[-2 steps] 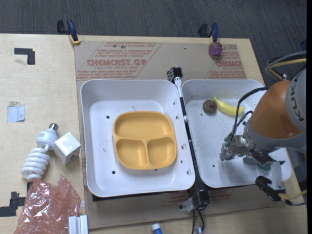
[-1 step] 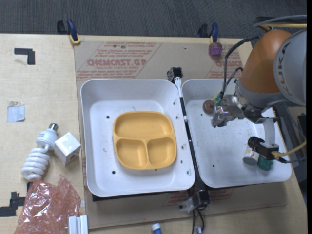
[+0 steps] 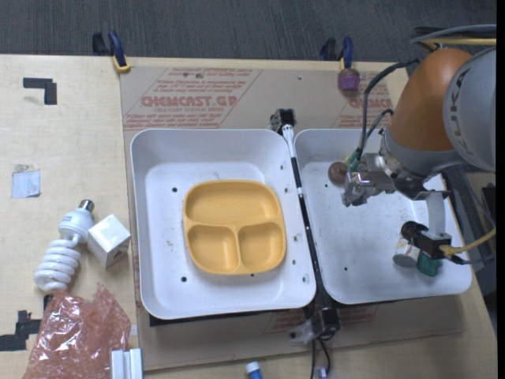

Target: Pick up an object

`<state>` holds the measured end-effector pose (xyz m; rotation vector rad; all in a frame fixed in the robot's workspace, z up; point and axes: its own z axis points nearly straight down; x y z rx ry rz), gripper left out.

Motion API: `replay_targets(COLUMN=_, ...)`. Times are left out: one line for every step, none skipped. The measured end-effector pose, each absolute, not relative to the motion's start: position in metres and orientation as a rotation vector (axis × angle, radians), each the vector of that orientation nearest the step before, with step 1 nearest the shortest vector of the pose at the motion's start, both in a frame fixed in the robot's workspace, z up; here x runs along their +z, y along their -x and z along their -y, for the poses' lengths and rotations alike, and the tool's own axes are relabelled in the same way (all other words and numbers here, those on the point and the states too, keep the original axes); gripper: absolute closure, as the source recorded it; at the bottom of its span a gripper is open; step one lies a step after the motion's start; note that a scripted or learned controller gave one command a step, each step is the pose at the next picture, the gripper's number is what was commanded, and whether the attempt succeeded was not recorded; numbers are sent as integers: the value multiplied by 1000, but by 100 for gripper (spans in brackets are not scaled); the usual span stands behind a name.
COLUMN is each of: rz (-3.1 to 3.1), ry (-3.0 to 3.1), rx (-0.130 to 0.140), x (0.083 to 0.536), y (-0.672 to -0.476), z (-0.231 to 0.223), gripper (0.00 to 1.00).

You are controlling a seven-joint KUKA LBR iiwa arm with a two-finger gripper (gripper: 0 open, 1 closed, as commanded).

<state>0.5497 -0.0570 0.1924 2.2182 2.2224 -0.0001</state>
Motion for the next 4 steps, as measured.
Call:
replay_targets(rz=-2222, ry=-2221, rx=-2, x=121, y=-580, z=98, gripper=0)
replay_targets(rz=-2220, ry=-2223, rx=0, x=92, y=-536, z=105, gripper=0)
replay_targets(rz=-2219, ry=-2223, rx=0, x=92, y=-478, z=100, gripper=0)
replay_targets(rz=-2223, ry=-2218, rx=0, x=93, y=-573, z=100, gripper=0)
